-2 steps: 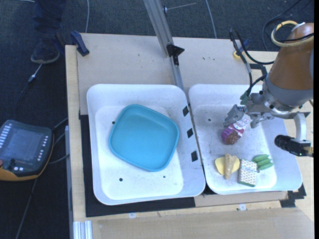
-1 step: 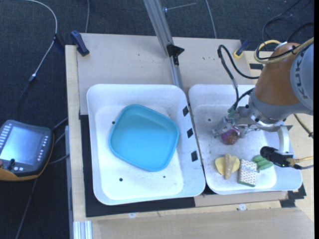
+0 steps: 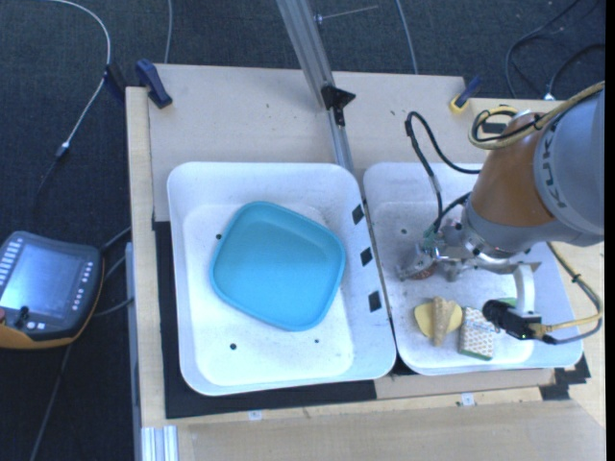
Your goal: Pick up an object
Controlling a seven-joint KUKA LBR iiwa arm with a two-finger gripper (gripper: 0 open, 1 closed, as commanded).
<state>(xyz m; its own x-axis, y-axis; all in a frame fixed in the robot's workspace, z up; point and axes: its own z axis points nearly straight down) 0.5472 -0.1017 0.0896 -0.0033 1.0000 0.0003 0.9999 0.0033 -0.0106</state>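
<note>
Nearest, at about five o'clock in the right bin point(image 3: 384, 257), a yellow ridged object point(image 3: 437, 319) lies touching a green-edged sponge point(image 3: 478, 335). Just beyond them at twelve o'clock, the gripper point(image 3: 430, 260) hangs low over the bin floor; whether its fingers are open or closed I cannot tell. Farther, at nine o'clock, a blue plate point(image 3: 278, 264) sits in the left bin point(image 3: 192, 200).

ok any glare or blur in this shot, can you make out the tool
Camera view: even, soft light, no harsh glare on the white bins; blue plate sharp with a faint sheen; the tool is small, cluttered and shadowed under the arm, so its detail is unclear.
</note>
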